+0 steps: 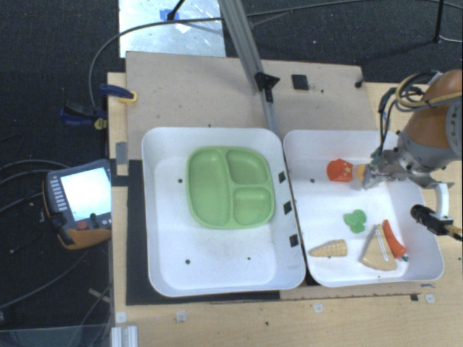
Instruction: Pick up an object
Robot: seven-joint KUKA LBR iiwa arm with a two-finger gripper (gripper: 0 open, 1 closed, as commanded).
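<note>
Two shallow white bins side by side on the tan bench top (217, 85). Left white bin (163, 266) holds a light green plastic divided plate (230, 186), three compartments, lying flat in the far-centre part of the bin. Right white bin (318, 208) holds the loose items: a red-orange rounded toy piece (338, 170) at the far side, a small green leafy toy (354, 220) near the middle, a tan cone-shaped toy (328, 249) lying on its side toward the near left, a tan wedge-shaped toy slice (377, 252) at the near right, and a thin red-orange stick-like toy (394, 240) lying along the wedge's right edge, touching or just beside it.

Grey arm with orange band (434, 125) comes in from the right, over the right bin's far right corner. Two-finger gripper (367, 176) sits low in the bin, just to the right of the red-orange rounded piece, with something small and yellowish at its tip. Fingers too small and blurred; cannot tell whether apart or together, or whether anything is between them.

Outside the bins: a handheld pendant with a lit screen (79, 202) on the dark floor at left, blue clamps (108, 100) on the bench's far-left edge, a grey metal pole (242, 38) slanting over the far side.
</note>
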